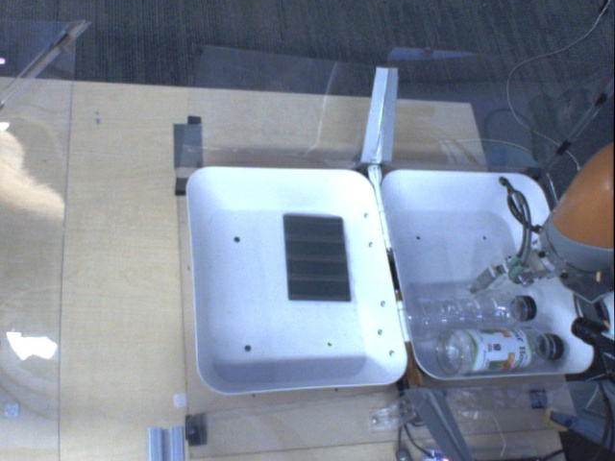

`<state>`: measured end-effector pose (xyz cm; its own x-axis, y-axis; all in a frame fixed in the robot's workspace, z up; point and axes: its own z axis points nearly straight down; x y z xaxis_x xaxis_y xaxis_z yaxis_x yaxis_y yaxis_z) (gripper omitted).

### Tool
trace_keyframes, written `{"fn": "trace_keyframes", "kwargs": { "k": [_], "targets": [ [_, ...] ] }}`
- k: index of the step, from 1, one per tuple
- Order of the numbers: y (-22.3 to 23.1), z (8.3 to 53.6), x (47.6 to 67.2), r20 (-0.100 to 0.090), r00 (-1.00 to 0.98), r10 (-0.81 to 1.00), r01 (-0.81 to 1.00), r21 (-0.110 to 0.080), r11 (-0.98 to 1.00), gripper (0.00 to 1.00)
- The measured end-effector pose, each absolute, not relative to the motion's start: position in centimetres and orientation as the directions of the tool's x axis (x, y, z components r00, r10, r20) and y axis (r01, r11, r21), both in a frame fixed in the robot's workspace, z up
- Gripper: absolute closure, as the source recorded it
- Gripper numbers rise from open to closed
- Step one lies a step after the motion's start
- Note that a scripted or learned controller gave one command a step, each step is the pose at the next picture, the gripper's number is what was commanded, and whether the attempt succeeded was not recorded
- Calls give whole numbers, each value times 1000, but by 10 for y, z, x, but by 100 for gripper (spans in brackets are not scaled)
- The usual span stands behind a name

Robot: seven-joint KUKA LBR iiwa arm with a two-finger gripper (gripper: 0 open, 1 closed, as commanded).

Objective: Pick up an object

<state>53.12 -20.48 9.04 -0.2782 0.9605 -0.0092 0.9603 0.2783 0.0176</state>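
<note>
Overhead view, read outward from the camera-side rim of the right bin. Just inside that rim a clear plastic bottle lies on its side, label up, dark cap pointing away from the left bin. Just beyond it lies a second, label-less clear bottle, almost parallel and nearly touching the first (its outline is faint against the white floor). Both are judged light, thin-walled and slippery; being round, either may roll or squirt out under a pinch, so the hold is best taken across the mid-body, fingers square to the long axis. Beyond the bottles the gripper hangs low over the bin floor, nothing visibly between its fingers; its opening cannot be told. The left bin carries a dark ribbed pad.
</note>
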Motion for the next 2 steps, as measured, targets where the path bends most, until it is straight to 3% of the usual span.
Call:
{"fn": "trace_keyframes", "kwargs": {
  "k": [1,2],
  "targets": [
    [-204,91,516,-9,-295,955,955,18,296,0],
    [-142,90,573,-6,-359,933,933,14,359,0]
  ]
}}
